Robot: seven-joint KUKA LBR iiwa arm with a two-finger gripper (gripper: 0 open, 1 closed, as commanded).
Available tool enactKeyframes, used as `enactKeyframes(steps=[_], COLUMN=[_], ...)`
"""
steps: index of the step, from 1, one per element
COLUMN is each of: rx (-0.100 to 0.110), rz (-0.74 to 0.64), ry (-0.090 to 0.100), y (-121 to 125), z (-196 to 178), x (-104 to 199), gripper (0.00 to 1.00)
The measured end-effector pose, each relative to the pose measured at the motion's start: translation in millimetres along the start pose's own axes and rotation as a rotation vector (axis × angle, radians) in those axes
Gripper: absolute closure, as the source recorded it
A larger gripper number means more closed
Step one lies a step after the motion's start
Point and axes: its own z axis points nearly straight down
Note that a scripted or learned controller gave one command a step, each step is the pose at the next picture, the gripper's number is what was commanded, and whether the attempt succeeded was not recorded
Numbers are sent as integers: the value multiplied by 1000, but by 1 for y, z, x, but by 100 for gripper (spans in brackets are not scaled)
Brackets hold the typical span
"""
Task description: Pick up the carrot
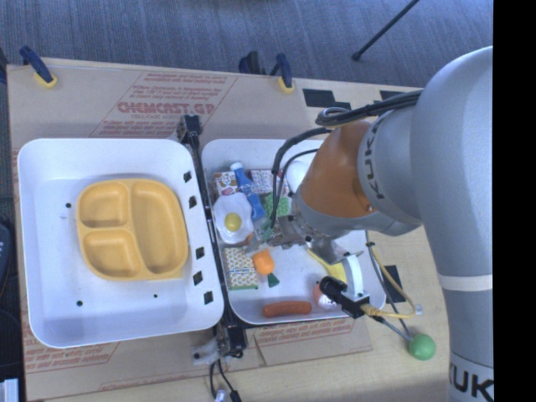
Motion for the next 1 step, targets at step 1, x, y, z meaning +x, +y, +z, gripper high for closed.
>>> enactKeyframes(steps=[1], rx=[6], rz=[20], ry=[1], y=[-7], z=[-120], x=[31], gripper=[100])
